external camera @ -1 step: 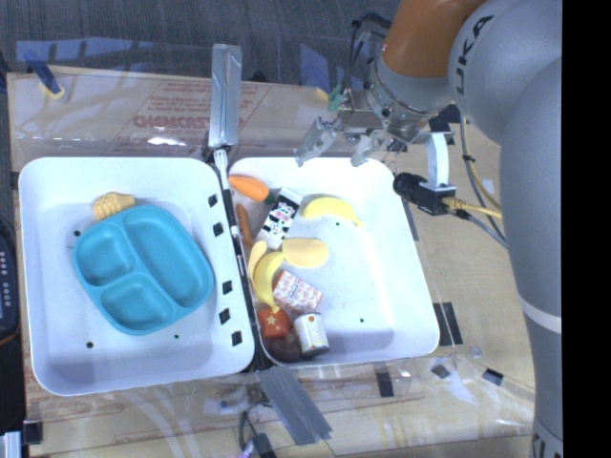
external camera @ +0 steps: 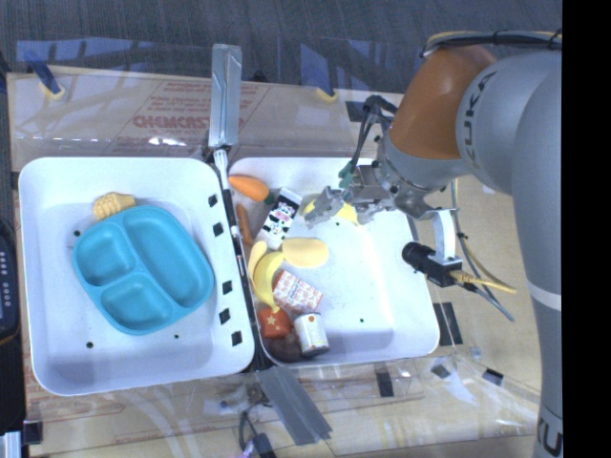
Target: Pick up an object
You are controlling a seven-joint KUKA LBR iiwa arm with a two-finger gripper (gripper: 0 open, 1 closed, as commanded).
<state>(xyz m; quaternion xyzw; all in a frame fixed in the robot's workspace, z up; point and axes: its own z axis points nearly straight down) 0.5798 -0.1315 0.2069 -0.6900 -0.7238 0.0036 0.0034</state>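
Grey metal, the tool hovered over the right shallow white bin; whether it was clenched or released could not be told. Beneath its tip lay a small yellow object. The left white bin held a blue compartment plate.

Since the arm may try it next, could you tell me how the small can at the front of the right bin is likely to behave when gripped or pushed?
The can looks rigid, so it should hold its shape under the pincer. It lies tilted against the tomato and carton, so a push would probably roll it. Its smooth rounded wall may slip between the fingers.
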